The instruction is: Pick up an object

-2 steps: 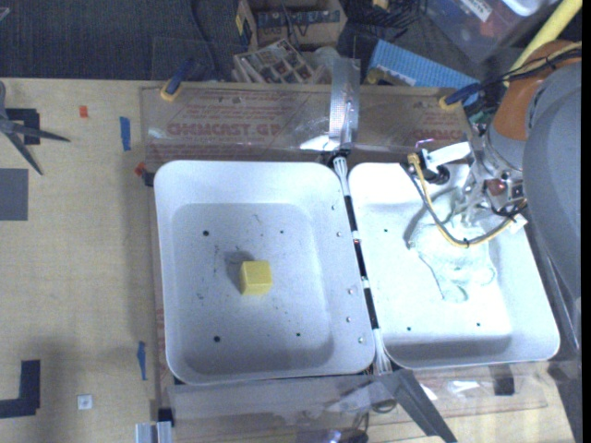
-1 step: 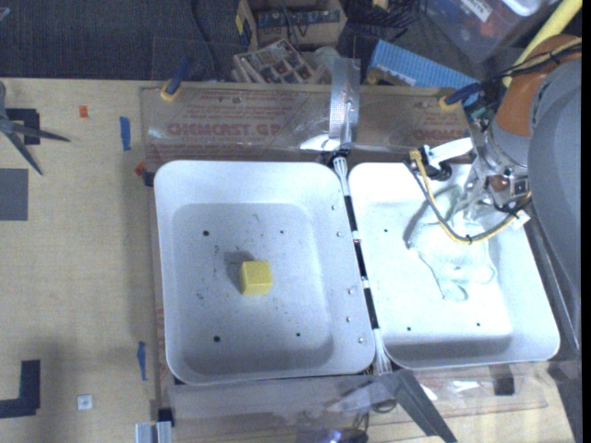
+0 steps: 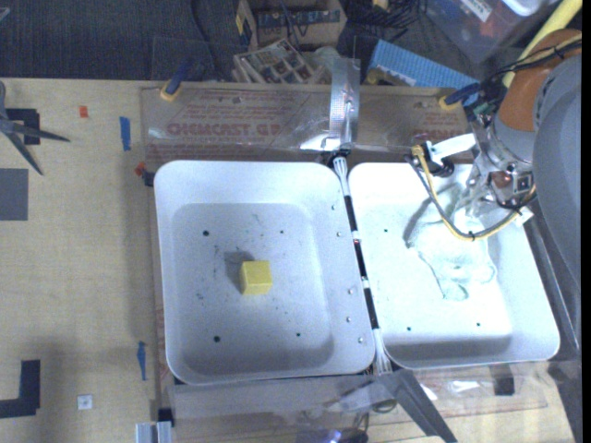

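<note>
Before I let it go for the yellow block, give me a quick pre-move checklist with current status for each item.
1. Target in sight: yellow block lies in the left bin, unobstructed. Ok.
2. Room around block for fingers: nothing touches it. Ok.
3. Pincer over the target: it is over the right bin, apart from the block. Not ok.
4. Pincer opening: blurred. Cannot tell.
5. Yellow cable loops beside the wrist; snag risk when crossing the divider. Cannot tell.
</note>
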`<action>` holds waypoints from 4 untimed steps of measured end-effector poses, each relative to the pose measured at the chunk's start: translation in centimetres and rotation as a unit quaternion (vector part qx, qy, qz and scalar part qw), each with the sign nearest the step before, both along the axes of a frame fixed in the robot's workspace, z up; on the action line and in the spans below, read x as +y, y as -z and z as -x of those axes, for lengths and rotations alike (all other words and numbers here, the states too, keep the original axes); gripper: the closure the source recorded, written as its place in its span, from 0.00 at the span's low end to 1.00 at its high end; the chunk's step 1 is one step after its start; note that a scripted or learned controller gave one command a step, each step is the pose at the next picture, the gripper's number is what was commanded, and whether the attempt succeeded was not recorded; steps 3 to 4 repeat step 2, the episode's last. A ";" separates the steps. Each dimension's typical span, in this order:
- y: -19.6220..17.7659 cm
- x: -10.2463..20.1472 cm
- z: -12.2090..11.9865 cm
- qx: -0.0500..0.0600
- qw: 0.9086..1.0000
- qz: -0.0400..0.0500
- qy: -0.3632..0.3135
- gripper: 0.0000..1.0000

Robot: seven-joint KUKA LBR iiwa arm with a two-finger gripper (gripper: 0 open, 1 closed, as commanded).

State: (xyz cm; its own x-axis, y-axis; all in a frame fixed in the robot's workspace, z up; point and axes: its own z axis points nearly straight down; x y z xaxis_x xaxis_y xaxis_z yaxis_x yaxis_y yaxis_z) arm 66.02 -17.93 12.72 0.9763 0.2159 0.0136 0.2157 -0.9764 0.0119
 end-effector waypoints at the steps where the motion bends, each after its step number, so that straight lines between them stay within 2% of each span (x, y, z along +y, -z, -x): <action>1: -1.0 0.0 0.0 0.000 1.000 0.000 -0.001 1.00; 2: 3.3 -1.2 -0.4 0.002 1.000 -0.004 0.005 1.00; 4: 3.3 -1.2 -0.4 0.002 1.000 -0.004 0.005 1.00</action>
